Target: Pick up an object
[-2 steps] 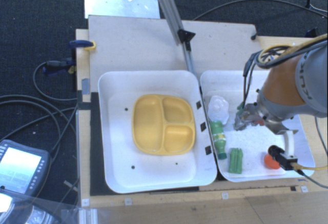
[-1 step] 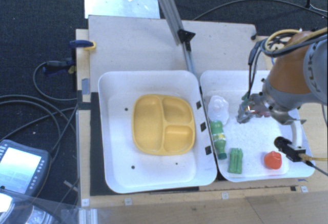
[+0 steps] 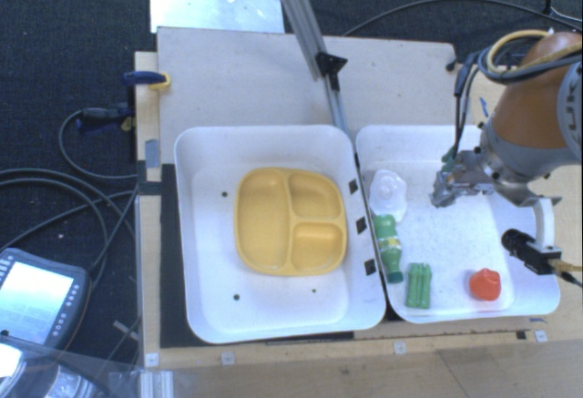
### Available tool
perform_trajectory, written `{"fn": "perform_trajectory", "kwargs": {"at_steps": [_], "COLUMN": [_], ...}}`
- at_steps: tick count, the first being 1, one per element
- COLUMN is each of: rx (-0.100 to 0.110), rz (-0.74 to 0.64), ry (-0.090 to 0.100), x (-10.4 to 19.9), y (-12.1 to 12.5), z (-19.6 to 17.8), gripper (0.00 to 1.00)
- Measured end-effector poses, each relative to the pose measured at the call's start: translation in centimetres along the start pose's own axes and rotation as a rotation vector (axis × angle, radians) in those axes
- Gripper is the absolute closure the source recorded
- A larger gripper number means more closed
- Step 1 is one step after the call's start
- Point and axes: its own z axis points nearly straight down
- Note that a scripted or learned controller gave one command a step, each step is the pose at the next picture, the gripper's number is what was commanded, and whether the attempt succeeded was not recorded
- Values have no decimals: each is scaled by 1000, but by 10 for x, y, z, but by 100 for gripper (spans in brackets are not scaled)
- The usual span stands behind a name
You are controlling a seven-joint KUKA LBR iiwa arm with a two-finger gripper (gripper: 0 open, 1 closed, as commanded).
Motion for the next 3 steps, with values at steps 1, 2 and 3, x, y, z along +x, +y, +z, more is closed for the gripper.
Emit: {"fn": "perform_trajectory", "kwargs": {"at_steps": [1,2,3], "rx": [4,5,6], "rz": [-4,-5,-5], "ry": [3,3,3], "x": [42,84,131], "y": [-13,-26,-35], "z": [-11,-17,-12], "gripper": [100,100,100]}}
